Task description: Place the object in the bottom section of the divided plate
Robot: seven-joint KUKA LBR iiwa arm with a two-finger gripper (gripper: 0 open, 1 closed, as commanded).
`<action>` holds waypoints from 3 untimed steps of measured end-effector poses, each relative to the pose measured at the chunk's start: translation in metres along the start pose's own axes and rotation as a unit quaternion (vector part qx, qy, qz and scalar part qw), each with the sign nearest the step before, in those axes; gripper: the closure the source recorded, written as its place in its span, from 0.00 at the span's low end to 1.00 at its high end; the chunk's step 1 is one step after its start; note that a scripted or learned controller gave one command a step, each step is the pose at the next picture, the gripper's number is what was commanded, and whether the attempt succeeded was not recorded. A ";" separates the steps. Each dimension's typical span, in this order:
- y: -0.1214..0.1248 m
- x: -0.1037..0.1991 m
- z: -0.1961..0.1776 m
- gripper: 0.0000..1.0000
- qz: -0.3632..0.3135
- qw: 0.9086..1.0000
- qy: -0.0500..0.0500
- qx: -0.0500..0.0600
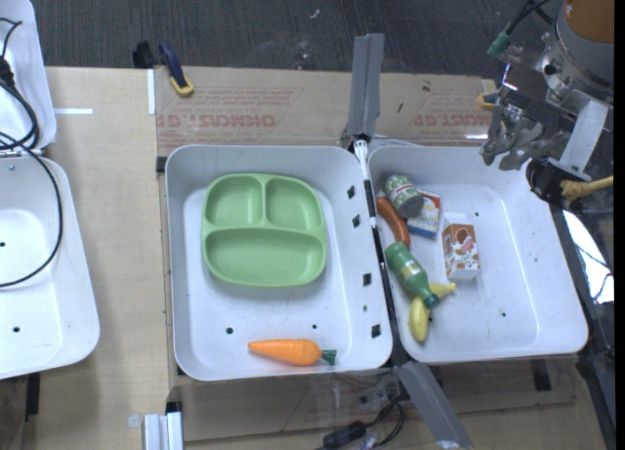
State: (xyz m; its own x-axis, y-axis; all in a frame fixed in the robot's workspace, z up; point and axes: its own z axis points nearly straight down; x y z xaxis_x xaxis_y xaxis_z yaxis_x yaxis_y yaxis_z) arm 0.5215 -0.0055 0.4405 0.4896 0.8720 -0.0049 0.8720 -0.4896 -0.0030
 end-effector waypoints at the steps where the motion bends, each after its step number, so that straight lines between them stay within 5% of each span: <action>1: 0.009 -0.105 0.000 1.00 0.065 0.998 0.000 0.000; 2: -0.002 -0.084 0.002 1.00 0.077 0.997 0.000 0.000; 3: 0.021 -0.125 0.025 1.00 0.367 0.930 0.000 0.001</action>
State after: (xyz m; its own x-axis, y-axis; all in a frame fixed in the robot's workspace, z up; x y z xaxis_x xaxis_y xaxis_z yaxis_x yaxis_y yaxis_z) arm 0.4781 -0.1246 0.4162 0.9531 0.3026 -0.0065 0.3026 -0.9531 -0.0006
